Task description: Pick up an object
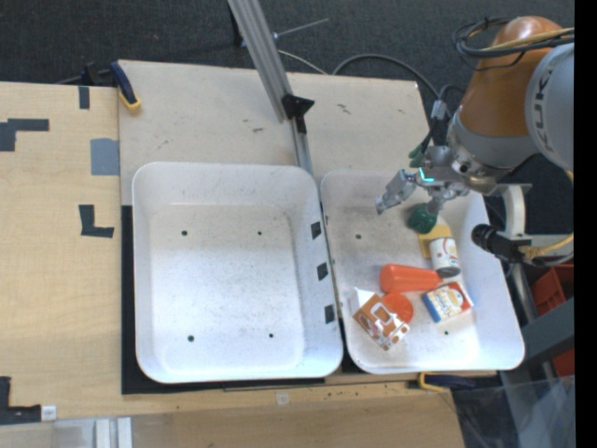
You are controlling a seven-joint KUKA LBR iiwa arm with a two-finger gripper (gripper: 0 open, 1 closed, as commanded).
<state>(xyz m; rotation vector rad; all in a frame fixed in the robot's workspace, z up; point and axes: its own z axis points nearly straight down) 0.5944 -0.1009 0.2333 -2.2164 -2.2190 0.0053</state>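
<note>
**Matt bins, pale wood, glossy orange**

Two shallow bins of smooth white plastic, matt and finely speckled with dark grit: left bin (224, 269), right bin (373, 222). Under and left of the left bin, pale wood-grain bench (56, 278) with matt grey tape patches. Behind it, a ribbed bare-metal rail (261, 45), dull silver. Above the right bin, glossy orange arm casing (508, 73) over smooth grey. Inside that bin, glossy orange plastic piece (408, 276) and printed carton (446, 301), slightly shiny.
</note>
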